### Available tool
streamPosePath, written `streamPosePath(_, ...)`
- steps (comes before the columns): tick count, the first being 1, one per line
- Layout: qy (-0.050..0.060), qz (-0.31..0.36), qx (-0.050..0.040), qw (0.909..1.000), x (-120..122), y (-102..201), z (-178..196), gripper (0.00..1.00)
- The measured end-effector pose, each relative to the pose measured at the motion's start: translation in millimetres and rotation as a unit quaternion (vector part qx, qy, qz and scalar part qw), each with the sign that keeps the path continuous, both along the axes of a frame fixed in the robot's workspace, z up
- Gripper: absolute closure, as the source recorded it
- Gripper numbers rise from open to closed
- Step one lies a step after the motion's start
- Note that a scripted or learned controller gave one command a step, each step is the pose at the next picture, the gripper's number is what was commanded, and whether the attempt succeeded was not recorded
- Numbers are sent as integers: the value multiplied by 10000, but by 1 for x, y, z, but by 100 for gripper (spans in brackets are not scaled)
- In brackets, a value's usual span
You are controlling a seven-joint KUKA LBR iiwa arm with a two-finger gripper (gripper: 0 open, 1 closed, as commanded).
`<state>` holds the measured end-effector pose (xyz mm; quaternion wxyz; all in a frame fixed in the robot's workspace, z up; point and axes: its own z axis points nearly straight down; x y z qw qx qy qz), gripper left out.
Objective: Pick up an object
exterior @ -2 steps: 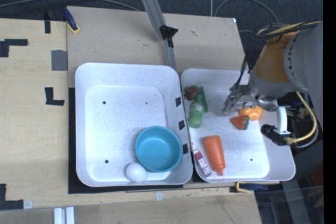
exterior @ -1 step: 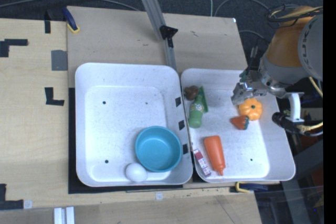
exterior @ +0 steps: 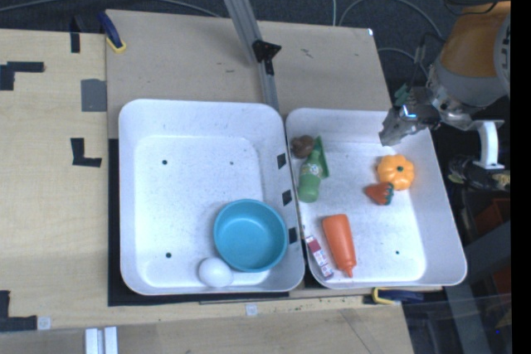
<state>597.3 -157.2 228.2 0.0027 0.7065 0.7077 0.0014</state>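
My gripper [exterior: 392,135] hangs over the right bin [exterior: 431,249] near its far right side, just above an orange pepper-shaped toy [exterior: 396,171]. Nothing shows between its tips. A small red piece [exterior: 379,193] lies against the pepper's lower left. An orange carrot-like toy [exterior: 338,242] lies in the bin's near part, with a small red and white tube [exterior: 318,255] beside it. A green bottle [exterior: 311,177] and a brown lump [exterior: 302,147] lie along the bin's left wall.
The left bin [exterior: 145,178] holds a blue bowl [exterior: 250,235] and a white ball [exterior: 215,271] at its near edge. A grey pole [exterior: 241,4] slants across the bench behind the bins. Cables trail over the dark floor at the back.
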Motion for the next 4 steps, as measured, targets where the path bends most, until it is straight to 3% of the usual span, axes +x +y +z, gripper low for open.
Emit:
streamPosePath(1, 8, 0, 2, 10000, 1, 0, 47, 100)
streamPosePath(4, 37, 27, 16, 10000, 8, 161, 43, 100)
